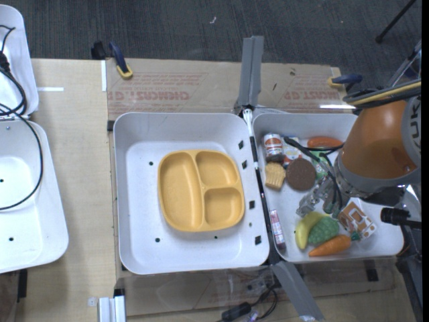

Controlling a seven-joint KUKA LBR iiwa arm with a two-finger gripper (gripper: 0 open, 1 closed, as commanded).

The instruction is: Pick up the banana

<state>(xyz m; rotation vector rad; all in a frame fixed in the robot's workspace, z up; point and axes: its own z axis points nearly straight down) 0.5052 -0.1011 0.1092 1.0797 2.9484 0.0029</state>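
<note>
Here the banana [305, 229] lies near the front of the right bin [395, 247], its yellow body touching a green bumpy vegetable [324, 230] with a carrot [331, 245] just below. The claw [320, 197] hangs just above and slightly right of the banana, close but not around it. Whether it is open or closed cannot be told. A yellow divided tray [200, 190] sits in the left bin [134, 180].
</note>
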